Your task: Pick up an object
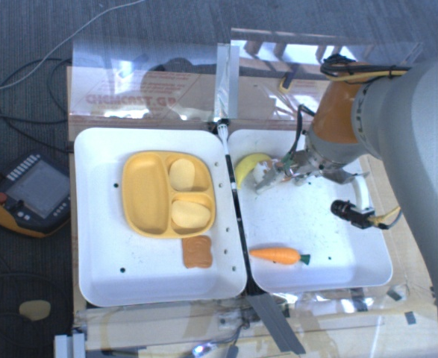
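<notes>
The gripper [267, 176] is lowered into the upper left part of the right bin [368, 271], just beside a rounded yellow-green fruit-shaped object [246, 166] that lies against the bin's left wall; whether it is gripping anything cannot be told from the view. Above it rises the arm [398, 118], smooth grey with a glossy orange band [336, 114] over the wrist, entering from the right. A black cylindrical fitting with a cable [353, 212] hangs beneath the wrist.

Lower in the same bin, well apart from the gripper, lies a tapered orange carrot [274, 256] with a small green top, lengthwise along the bin's near wall.

The left bin [99, 267], shallow and white with rounded corners, carries a yellow plastic tray [145, 196] of three compartments. Each of the two smaller compartments on the right holds a pale, rounded, bread-like piece [181, 174] [191, 215]. A flat brown biscuit-like square [197, 253] lies on the bin floor just below the tray.

Left of the worktop, on dark ribbed carpet [24, 36], rests a handheld control pendant [24, 196] with an orange rim and dark screen.
</notes>
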You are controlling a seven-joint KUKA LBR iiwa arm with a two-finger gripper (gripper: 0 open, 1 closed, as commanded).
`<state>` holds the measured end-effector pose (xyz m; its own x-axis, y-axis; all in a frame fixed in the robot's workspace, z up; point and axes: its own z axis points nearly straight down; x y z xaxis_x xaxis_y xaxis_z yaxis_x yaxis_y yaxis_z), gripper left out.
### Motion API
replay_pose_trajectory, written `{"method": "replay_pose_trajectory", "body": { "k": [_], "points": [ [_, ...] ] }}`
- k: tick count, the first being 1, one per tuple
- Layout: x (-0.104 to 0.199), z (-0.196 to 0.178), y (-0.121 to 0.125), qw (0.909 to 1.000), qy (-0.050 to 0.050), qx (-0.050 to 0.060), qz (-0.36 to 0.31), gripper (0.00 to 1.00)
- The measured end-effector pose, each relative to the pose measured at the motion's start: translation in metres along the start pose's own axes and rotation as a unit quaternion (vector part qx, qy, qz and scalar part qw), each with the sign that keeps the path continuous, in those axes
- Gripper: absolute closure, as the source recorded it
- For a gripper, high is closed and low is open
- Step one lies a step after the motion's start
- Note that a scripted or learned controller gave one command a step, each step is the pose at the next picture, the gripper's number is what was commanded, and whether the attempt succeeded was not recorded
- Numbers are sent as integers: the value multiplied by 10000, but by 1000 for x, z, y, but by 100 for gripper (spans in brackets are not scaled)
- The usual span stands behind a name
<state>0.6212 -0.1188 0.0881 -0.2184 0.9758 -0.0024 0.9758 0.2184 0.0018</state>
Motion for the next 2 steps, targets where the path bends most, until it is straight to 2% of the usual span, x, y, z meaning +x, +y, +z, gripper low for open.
{"method": "replay_pose_trajectory", "body": {
  "k": [1, 2],
  "points": [
    [-26, 2, 36, 9985, 95, 186, -501, 0],
    [-65, -34, 31, 9978, 10, 63, -654, 0]
  ]
}}
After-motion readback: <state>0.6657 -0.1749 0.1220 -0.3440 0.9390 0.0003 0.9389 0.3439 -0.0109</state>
